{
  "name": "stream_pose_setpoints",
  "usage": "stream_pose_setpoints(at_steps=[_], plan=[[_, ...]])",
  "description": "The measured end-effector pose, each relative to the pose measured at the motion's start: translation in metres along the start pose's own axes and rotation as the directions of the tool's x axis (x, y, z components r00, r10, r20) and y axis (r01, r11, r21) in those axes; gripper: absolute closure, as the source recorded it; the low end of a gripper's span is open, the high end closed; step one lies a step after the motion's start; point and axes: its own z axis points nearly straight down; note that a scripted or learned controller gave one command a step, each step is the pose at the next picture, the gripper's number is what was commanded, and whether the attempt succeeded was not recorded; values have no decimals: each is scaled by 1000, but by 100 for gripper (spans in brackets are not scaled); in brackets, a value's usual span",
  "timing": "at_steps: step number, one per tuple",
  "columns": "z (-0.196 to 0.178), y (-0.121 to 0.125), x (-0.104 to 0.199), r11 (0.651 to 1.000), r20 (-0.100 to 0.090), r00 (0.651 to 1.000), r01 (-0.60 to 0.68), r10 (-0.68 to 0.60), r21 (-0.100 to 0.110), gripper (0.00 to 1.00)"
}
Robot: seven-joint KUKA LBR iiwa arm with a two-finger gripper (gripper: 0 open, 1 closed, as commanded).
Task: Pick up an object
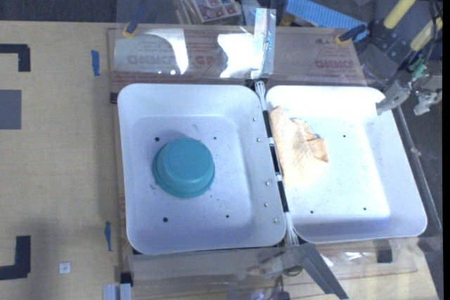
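1. The gripper [406, 91] hangs at the right bin's [365, 221] upper right corner, over its rim; whether it is open or closed I cannot tell, and nothing shows held in it.
2. Nearest to it, to its left and a little lower, a crumpled tan cloth [299, 144] lies against the right bin's left wall.
3. Farther left still, well apart from the gripper, a teal bowl [183, 166] sits upside down in the middle of the left bin [133, 123].
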Motion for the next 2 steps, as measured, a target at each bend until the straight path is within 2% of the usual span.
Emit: stream_pose_setpoints(at_steps=[1,2], plan=[[-110,-5,-8,990,2,990,-140,140,-3,0],[21,-30,35,1000,1,1000,9,-9,-1,0]])
